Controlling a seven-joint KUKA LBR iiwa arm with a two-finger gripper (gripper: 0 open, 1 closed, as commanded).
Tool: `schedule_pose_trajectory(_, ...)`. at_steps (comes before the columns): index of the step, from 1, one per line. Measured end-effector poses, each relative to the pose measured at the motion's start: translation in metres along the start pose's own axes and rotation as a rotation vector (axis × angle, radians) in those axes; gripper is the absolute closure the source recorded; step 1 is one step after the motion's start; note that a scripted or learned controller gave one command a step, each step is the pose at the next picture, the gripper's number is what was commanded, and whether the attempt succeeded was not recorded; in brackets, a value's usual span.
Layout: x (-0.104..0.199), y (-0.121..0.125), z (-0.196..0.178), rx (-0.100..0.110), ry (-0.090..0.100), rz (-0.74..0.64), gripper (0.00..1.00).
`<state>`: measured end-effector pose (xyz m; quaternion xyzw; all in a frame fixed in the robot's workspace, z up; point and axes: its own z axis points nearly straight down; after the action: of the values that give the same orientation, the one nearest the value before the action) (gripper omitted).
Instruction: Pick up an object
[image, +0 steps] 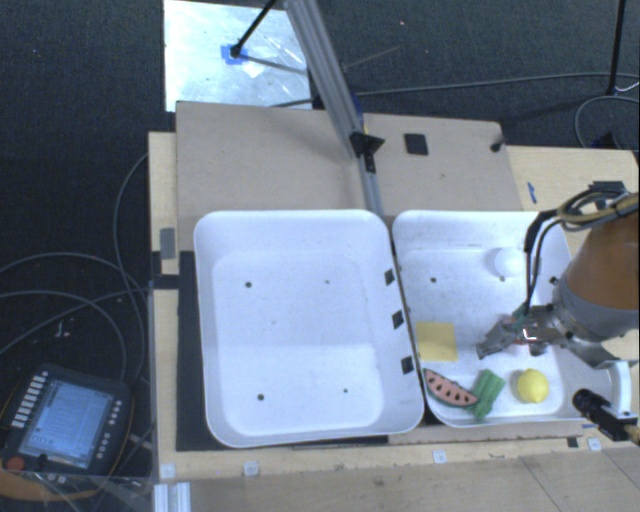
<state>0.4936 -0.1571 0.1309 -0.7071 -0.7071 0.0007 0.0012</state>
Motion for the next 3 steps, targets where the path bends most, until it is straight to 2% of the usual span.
schedule_pose_trajectory(1, 0.000, 0.001, -0.012, -0.005, -0.001, 0.000, 1.00)
schedule_pose_trajectory(2, 0.000, 0.006, -0.055, -0.007, -0.002, -0.001, 1.00)
schedule_pose_trajectory(3, 0.000, 0.007, -0.077, -0.005, -0.001, -0.001, 1.00)
